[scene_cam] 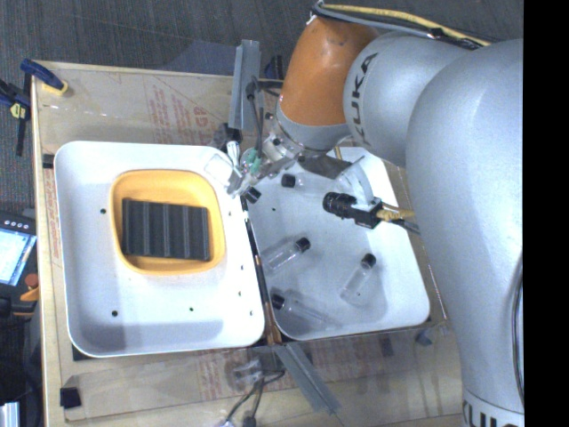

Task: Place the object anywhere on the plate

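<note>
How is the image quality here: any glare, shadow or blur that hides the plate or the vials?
Camera view: even lighting, soft overall; the yellow plate reads clearly in the left bin; the clear vials nearly vanish against the white right bin, only black caps stand out; the arm shades the gripper, which is small and indistinct.

Plate (pixel 166 186): yellow-orange, rounded-square, lying flat in the left bin, centre-left of frame; a dark ribbed insert sits on it. Objects: clear vials with black caps lie on their sides in the right bin, one (pixel 286 253) at centre, another (pixel 357 279) lower right of it.
</note>
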{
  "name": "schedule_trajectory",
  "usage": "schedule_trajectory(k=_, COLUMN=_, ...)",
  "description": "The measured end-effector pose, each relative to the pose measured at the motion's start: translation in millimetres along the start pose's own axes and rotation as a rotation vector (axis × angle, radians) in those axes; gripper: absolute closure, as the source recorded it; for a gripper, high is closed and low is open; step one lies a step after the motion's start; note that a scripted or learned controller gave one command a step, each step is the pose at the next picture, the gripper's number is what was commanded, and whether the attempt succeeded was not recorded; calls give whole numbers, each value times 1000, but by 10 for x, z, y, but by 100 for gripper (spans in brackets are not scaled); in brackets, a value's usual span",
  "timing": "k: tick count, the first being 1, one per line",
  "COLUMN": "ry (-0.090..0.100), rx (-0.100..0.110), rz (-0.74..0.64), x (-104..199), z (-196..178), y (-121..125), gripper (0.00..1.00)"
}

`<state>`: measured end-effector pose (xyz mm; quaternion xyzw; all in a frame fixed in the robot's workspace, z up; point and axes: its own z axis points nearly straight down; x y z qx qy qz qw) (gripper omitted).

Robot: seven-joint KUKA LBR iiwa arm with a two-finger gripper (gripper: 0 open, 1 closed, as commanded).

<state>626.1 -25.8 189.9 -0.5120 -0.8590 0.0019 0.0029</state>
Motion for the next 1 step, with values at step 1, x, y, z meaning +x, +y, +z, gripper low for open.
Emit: schedule_trajectory(k=1, ry=-1, rx=0, rz=0, x=-1, z=-1, y=0, gripper=0)
